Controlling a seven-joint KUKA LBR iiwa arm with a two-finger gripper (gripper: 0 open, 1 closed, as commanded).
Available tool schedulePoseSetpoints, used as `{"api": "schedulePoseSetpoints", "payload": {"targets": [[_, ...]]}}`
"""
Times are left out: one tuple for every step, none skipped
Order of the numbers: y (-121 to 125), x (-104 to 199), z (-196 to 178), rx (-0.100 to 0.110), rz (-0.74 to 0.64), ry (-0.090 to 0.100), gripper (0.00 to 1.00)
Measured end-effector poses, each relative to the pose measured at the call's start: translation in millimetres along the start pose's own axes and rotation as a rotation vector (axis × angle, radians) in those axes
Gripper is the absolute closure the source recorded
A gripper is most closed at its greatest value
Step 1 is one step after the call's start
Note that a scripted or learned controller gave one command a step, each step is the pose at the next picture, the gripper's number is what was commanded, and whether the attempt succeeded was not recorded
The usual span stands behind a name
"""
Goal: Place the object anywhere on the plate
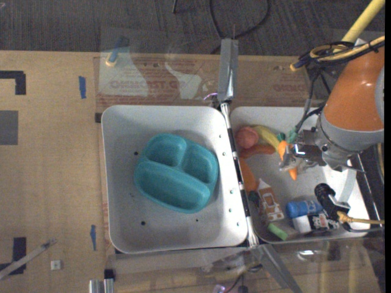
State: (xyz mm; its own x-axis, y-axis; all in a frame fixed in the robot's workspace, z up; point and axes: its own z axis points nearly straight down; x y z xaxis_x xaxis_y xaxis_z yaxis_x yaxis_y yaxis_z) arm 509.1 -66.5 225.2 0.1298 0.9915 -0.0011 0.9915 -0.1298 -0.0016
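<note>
A teal plate (177, 173) with three compartments lies in the left bin (122, 133), and nothing rests on it. My gripper (295, 155) hangs over the upper middle of the right bin (360, 221). An orange, carrot-like object (292, 173) runs directly beneath it, with one end showing above the gripper and the other end below it. The gripper body hides the middle of that object.
The right bin also holds a reddish round fruit (247, 137), a yellow banana (267, 133), a second orange piece (247, 174), a brown carton (269, 204), a blue can (303, 208) and a small green piece (278, 231). A metal divider (235, 163) separates the bins.
</note>
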Motion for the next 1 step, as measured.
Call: {"api": "schedulePoseSetpoints", "payload": {"targets": [[73.7,67.0,41.0,0.0,0.098,0.0,1.0]]}}
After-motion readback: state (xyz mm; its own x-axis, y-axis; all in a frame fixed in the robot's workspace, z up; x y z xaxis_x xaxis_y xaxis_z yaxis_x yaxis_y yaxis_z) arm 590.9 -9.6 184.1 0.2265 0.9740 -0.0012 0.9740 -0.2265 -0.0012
